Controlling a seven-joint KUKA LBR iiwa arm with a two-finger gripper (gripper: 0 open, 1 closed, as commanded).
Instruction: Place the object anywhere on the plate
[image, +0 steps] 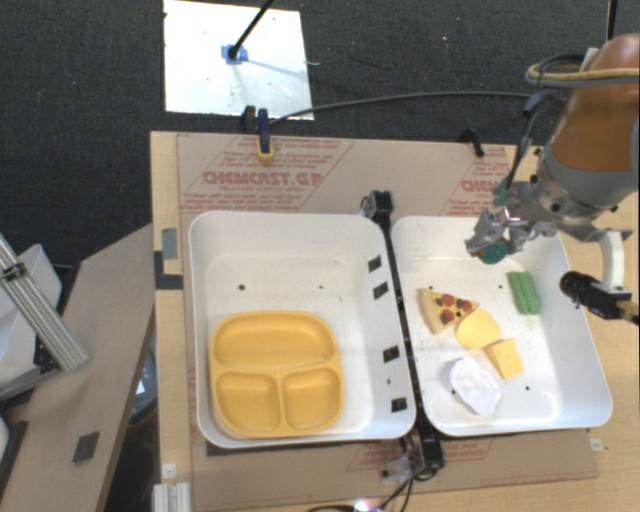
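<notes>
**Gripper over right bin, plate waits in left**

The gripper (492, 240) hovers at the right bin's (590, 400) far edge with something teal (493, 253) at its tip; whether it grips it, I cannot tell. Carrying well means lifting clear of the divider, then lowering over the yellow plate (277, 374).

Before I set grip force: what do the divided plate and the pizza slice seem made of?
The divided plate looks like moulded yellow plastic, matte with a soft sheen, uniform in colour. The pizza slice looks like a toy, probably plastic or rubber, with flat painted toppings; it is too small to tell which.
</notes>
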